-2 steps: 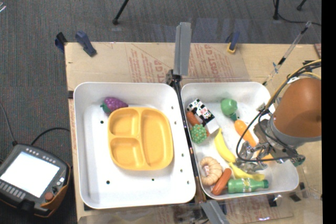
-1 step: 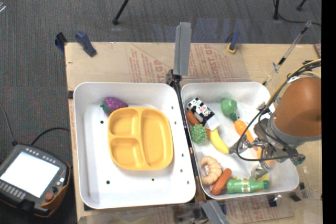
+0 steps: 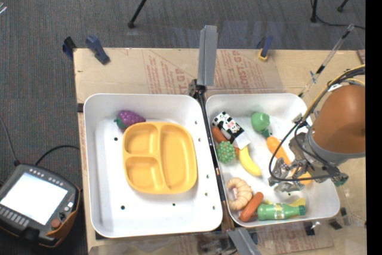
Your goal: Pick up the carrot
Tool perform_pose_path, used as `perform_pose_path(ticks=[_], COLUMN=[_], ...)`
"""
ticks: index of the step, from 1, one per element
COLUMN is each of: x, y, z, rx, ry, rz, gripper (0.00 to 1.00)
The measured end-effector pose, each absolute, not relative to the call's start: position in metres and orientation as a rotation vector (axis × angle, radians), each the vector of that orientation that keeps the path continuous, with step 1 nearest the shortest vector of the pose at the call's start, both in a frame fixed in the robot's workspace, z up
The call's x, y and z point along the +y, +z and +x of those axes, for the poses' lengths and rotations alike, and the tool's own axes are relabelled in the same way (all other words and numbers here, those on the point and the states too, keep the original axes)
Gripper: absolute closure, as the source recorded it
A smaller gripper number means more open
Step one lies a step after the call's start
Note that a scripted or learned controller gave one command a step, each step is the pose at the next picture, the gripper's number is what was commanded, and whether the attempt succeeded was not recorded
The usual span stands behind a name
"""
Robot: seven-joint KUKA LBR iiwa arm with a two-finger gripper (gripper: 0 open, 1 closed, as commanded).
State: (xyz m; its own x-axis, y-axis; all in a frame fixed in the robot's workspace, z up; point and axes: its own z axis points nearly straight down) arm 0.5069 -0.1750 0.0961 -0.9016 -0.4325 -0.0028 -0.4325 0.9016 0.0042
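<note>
The left bin (image 3: 95, 128) holds a yellow divided plate (image 3: 159, 157) with purple grapes (image 3: 129, 119) at its upper-left corner. In the right bin (image 3: 280, 98), the carrot (image 3: 276, 147) lies near a banana (image 3: 249, 162) and green bottle (image 3: 280, 210). The gripper (image 3: 296, 176) hovers over the carrot's lower end; whether it is released or clenched cannot be told.
</note>
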Motion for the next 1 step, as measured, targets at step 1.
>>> perform_pose_path(ticks=[1], x=[-0.1745], y=[0.0958], z=[0.5068], rx=[3.062], ry=[0.008], rz=[-0.698], gripper=[0.0])
